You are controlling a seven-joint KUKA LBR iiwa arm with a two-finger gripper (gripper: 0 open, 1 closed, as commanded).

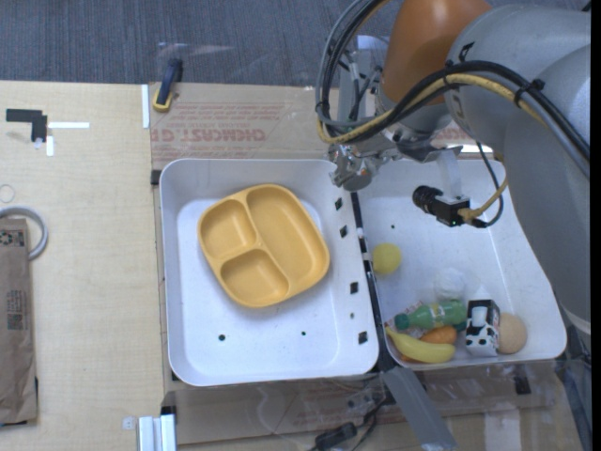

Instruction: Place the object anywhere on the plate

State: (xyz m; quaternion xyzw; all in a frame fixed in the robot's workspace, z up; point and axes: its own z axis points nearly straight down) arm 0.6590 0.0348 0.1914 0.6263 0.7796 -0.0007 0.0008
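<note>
Hovering my gripper (pixel 349 174) at the bins' divider between plate (pixel 264 243) and ball (pixel 386 258); finger state I cannot tell.

A pale wood table (pixel 75 252) fills the left side, lit evenly from above with no hard shadows. Beyond it, along the twelve o'clock edge, runs dark grey-blue carpet (pixel 188 17). A sheet of brown cardboard (pixel 235 125) with red printing lies flat toward twelve o'clock, and a yellow-handled clamp (pixel 168 85) grips its corner at about eleven o'clock. At ten o'clock a small black bracket (pixel 28 120) sits beside strips of white tape. At eight o'clock a brown paper bag (pixel 17 318) lies flat, touching a grey ring (pixel 33 228) just above it.
</note>
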